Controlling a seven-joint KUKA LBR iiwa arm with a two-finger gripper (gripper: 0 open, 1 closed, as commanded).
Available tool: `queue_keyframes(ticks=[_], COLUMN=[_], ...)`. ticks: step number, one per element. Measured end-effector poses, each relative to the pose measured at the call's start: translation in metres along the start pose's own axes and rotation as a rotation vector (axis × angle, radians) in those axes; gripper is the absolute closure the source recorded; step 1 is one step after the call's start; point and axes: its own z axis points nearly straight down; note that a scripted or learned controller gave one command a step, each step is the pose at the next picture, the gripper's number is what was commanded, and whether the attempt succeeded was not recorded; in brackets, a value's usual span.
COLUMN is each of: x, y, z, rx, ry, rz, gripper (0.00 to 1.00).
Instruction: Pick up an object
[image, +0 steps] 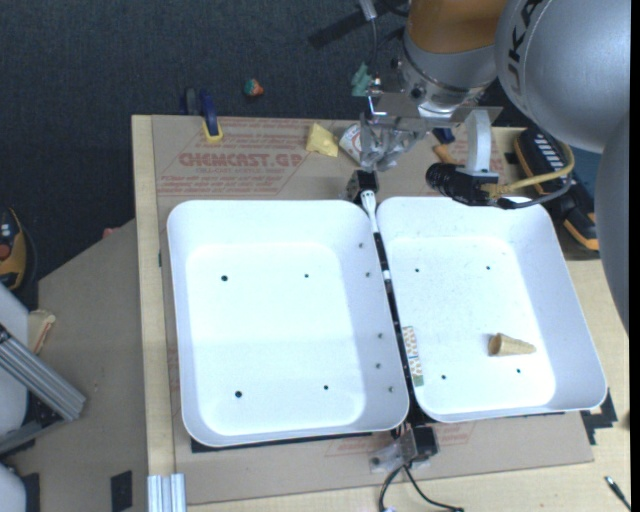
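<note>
Gripper (380, 140): hanging at 12 o'clock, beyond both bins; grip state, I cannot tell.
Object: small tan wedge (510, 346) is lying at 4 o'clock in the right bin (470, 240), well apart from the gripper, probably waiting for picking.

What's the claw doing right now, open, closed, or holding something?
Claw: above the bench past the far rim of the bins; open or closed cannot be told. Nothing is seen between its tips. The tan wedge lies in the right bin.
</note>
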Motion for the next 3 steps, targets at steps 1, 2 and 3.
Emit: queue_keyframes(ticks=[1, 2, 3], x=[0.087, 0.153, 0.148], y=[0.007, 0.009, -0.036], z=[0.065, -0.023, 0.032], rx=[-0.002, -0.022, -0.001], ry=[-0.001, 0.003, -0.005], rz=[0.0, 0.001, 0.009], gripper=[1.0, 1.0, 1.0])
